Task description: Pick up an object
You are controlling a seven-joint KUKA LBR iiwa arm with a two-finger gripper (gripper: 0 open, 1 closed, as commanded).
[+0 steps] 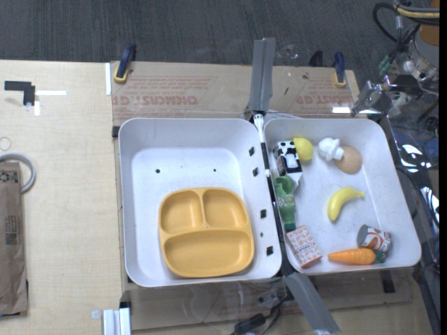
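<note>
The right bin [399, 187] holds several items: a banana [342, 202], a carrot [353, 257], a small can [375, 239], a red-and-white box [302, 246], a green packet [285, 192], a black-and-white carton [287, 158], a lemon [303, 148], a white piece [328, 149] and a brown round thing [350, 160]. My gripper [370, 98] hangs at the arm's end just beyond the right bin's far right corner, above the bench and away from every object. Nothing is seen in it.
In the left bin [133, 187] lies a yellow divided plate [206, 232]. A grey divider bar [262, 75] rises between the bins at the back. Cardboard [188, 89] with blue clamps lies behind the bins. Cables hang at the top right.
</note>
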